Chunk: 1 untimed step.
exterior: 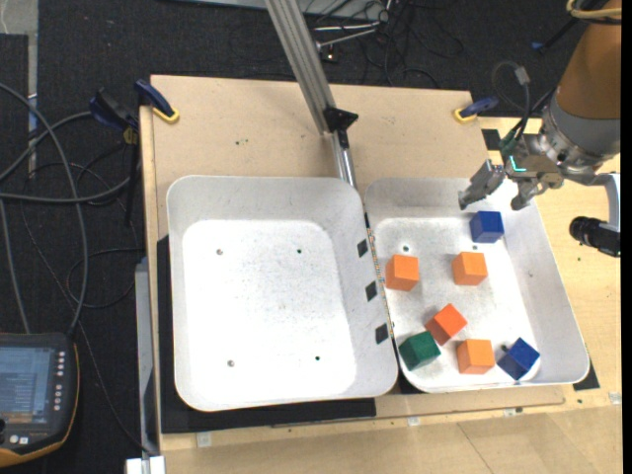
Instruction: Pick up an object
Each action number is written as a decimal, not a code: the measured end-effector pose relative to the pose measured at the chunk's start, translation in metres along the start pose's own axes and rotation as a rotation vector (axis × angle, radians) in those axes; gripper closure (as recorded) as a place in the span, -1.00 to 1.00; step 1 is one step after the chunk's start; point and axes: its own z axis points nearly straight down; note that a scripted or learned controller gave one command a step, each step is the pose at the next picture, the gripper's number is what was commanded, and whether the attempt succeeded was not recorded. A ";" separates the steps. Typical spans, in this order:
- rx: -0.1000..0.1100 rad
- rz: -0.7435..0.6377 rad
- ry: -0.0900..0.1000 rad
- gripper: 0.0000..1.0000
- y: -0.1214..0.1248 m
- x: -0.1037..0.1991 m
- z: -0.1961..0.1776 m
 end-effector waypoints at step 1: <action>-0.005 -0.001 -0.001 -1.00 0.001 0.000 -0.003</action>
